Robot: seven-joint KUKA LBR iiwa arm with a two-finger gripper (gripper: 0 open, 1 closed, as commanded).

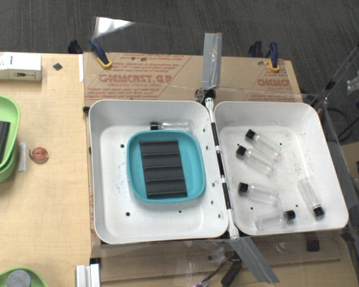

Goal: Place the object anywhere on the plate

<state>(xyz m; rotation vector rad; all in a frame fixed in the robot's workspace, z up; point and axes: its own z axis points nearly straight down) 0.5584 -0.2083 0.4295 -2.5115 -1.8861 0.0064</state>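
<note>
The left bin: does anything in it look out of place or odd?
One clear vial with a black cap lies in the left bin against the back wall, just behind the teal plate, not on it. The other vials lie scattered in the right bin. Nothing looks spilled or broken.

Red print on the cardboard sheet (167,76) behind the bins is partly readable as "CHEMCAST GP". The same red print repeats near its right end, too cut off to read.
</note>
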